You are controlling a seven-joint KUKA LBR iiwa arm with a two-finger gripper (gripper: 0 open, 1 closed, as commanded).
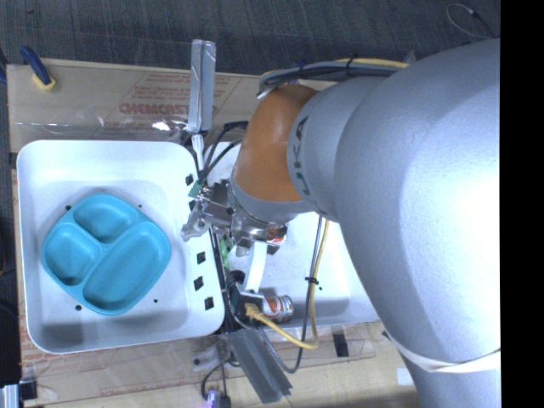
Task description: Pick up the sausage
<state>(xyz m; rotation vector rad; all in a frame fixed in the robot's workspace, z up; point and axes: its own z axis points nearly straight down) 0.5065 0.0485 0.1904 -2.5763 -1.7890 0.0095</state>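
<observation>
My gripper [224, 246] hangs low at the left edge of the right bin [342, 266], just beside the wall that divides the two bins. The grey arm with its orange band [270, 147] reaches in from the right and covers most of that bin, so whatever lies under it is hidden. A small green speck shows close by the gripper.
A blue divided plate [106, 251] lies in the left bin [38, 164]. A grey metal bar [202, 87] stands behind the bins. A blue and yellow clip [36, 68] lies at the back left of the bench.
</observation>
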